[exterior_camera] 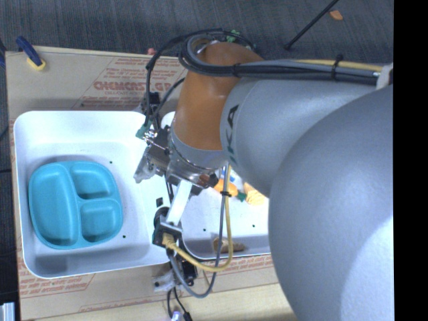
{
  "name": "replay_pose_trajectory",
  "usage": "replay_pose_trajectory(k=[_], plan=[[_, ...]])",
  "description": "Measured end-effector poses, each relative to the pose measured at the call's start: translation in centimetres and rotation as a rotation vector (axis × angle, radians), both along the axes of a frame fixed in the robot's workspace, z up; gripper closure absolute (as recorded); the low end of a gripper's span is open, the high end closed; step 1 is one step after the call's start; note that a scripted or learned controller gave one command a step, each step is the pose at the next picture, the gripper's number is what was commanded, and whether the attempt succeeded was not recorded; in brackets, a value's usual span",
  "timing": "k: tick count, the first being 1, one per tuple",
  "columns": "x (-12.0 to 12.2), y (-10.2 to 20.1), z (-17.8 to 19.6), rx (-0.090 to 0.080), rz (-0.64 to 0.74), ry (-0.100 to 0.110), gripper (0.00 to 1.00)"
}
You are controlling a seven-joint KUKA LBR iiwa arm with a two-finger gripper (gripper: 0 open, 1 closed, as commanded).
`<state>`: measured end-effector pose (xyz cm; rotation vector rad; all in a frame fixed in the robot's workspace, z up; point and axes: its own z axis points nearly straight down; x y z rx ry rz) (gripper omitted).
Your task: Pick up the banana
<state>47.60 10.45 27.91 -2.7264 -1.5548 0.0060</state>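
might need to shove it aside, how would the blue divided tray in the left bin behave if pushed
The blue divided tray looks like moulded plastic, so it is probably stiff and light for its size. It lies flat, low and wide, so it seems unlikely to tip or roll. It would likely slide on the smooth left bin floor.

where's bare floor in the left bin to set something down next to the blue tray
In the left bin, a bare strip runs along the far wall, above the blue tray, and a narrower one between the tray and the bin's right wall. The right bin is crowded: the arm and its cables hang over most of it.
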Motion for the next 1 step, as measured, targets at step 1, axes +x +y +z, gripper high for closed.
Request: replay_pose_trajectory(k=[1], plan=[[-0.16, 9.84, -10.79, 0.000, 0.139, 0.004, 0.00]])
